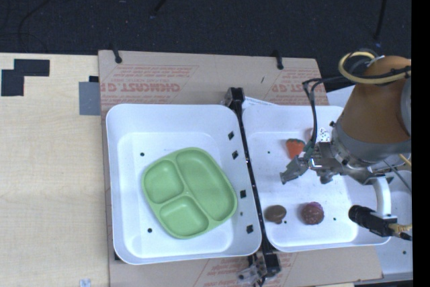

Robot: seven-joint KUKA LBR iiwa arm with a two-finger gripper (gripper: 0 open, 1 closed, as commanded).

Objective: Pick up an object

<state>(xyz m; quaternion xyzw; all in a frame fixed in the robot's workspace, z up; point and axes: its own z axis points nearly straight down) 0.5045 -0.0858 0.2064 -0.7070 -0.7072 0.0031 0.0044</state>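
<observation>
- The gripper (300, 168) hangs over the right bin (270, 128), reaching in from the right; its dark fingers point toward the divider between the two bins.
- Nothing sits between the fingers, but whether the jaws stand wide or narrow cannot be told from this slanted view, since the fingertips blur into one dark shape.
- The nearest candidate is the small orange-red object (293, 146), which lies just beside the jaws, on their far side and slightly toward the divider. It looks close to touching the fingers, though not enclosed by them.
- Its long axis appears to run roughly from far to near, but it is too small to be sure.
- Two more pieces lie on the near side of the jaws: a brown round piece (275, 213), near and toward the divider, and a dark red round piece (312, 213), near and almost straight below the fingertips.
- The green divided plate (189, 193) rests in the left bin (124, 165), well apart from the jaws, across the divider.
- Judged from this, the coming move turns on a short shift away from the viewer to centre the jaws over the orange-red object before descending; a descent from here risks merely nudging it aside.
</observation>
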